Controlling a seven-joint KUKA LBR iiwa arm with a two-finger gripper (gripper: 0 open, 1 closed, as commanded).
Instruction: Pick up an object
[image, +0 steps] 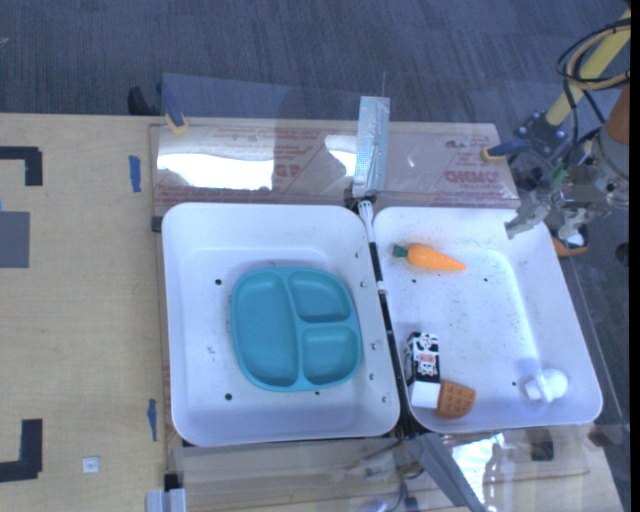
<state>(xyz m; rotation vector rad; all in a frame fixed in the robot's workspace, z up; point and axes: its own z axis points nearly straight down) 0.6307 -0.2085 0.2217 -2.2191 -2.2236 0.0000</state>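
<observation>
From my seat, the gripper sits at the upper right, just past the far right corner of the right bin, under a tangle of yellow and blue cabling. It is too small and cluttered there for me to judge its state, so I cannot tell whether it is open or closed, and I see nothing held in it.

Nearest to it inside the right bin is the toy carrot, orange with a green top, lying on its side near the far wall with the green end pointing toward the divider. Moving on down the bin, a small white object rests in the near right corner (its shape is hard to make out). Against the near left side, close to the divider, stands a small black-and-white carton, and touching it just below is an orange waffle-patterned piece with a white block beside it.

Across the divider, the left bin holds a teal sectioned plate, lying flat near the middle with three compartments. Behind both bins a clear plastic sheet stands along the far edge, on the wooden bench.
</observation>
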